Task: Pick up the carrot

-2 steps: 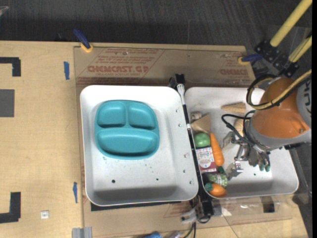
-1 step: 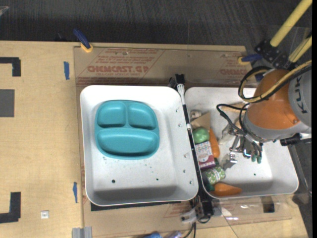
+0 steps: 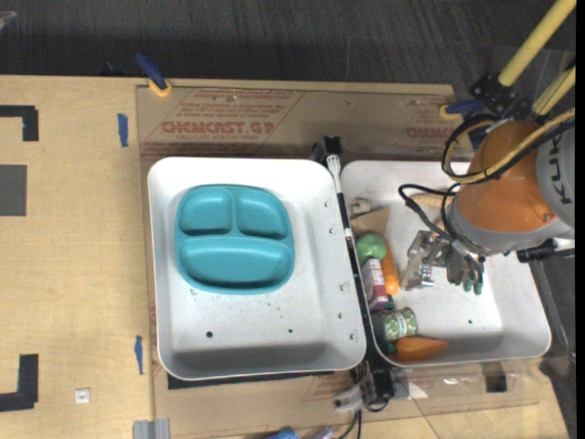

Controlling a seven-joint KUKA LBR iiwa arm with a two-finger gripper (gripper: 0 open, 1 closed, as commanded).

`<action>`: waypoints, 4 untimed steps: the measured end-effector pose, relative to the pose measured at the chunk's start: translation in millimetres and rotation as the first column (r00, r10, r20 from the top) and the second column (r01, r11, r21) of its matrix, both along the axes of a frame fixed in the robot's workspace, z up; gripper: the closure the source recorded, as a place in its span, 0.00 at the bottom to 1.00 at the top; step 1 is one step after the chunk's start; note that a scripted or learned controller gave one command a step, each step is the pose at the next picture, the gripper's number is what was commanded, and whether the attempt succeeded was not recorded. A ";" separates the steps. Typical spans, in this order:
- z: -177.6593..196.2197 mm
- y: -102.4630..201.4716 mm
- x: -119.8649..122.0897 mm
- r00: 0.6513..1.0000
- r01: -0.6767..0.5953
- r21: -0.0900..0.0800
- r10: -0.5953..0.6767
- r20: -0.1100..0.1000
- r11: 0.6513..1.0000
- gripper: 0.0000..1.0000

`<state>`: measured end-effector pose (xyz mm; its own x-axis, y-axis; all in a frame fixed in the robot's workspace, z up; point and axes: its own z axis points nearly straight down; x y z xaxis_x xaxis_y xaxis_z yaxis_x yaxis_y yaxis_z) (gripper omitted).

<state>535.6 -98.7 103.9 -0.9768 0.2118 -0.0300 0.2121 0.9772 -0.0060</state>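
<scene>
1. White bins sit side by side on the bench: left bin (image 3: 174,337) holds a teal divided plate (image 3: 236,238); right bin (image 3: 521,332) holds the clutter & the arm's working end.
2. Grey arm w/ orange band (image 3: 507,190) comes in from the right, over the right bin's upper right; wrist points down & toward the bin's left wall.
3. Gripper (image 3: 428,265) hangs above the bin floor approx. mid-bin, apart from every item. Can't tell whether fingers are spread or pressed together; too much cable & metal overlap. Nothing seen between them.
4. Carrot (image 3: 420,346) lies at the front edge of the right bin, near its front-left corner, just beside a green leafy piece (image 3: 396,324). Long axis runs roughly left-right along the front wall, thick end left, tip right.
5. Key relation: carrot sits toward the camera from the gripper & a bit left, near but not under it. Judgement: move needs a shift toward the front wall, then descent, fingers closing across the carrot's short axis.
6. Risk (judgement): front wall is tight vs. the carrot; a second orange piece (image 3: 390,273) beside a pink-purple tube (image 3: 375,280) & a green round item (image 3: 370,247) is closer, may be mistaken for the target.
</scene>
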 end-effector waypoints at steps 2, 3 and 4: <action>-12.9 3.0 -17.3 0.972 0.235 0.013 -0.235 -0.006 0.972 0.00; -0.6 3.9 -15.2 0.973 0.231 0.013 -0.231 0.000 0.973 1.00; -11.9 6.0 -47.7 0.955 0.296 0.017 -0.296 -0.001 0.955 1.00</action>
<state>487.9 -92.6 92.0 -0.8700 0.4923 -0.0259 0.4922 0.8704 0.0103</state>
